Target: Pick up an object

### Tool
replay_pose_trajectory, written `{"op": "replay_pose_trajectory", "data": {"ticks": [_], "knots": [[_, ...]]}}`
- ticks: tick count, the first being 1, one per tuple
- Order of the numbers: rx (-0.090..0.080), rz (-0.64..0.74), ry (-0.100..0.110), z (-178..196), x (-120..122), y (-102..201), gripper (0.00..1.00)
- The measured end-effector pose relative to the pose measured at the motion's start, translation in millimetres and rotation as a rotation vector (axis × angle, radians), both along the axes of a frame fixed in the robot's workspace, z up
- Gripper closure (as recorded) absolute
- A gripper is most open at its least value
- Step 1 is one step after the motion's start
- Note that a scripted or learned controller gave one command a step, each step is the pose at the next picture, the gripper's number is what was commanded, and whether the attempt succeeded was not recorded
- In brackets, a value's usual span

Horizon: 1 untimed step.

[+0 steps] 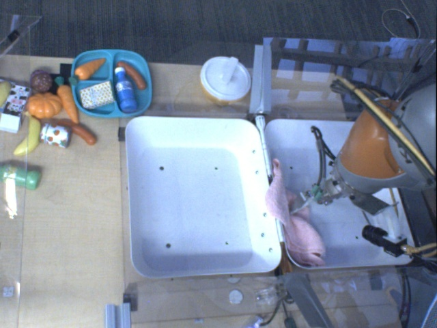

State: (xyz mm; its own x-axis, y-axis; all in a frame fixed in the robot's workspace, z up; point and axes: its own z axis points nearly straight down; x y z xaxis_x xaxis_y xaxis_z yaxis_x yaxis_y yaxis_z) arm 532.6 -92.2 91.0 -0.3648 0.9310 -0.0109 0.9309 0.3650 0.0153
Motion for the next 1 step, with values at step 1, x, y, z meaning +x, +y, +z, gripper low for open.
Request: {"op": "replay_pose_trajectory", "data": {"ticks": [1], "knots": [[0.000,0.000,-0.009,12.4,3.0,0.7,1.00]]}}
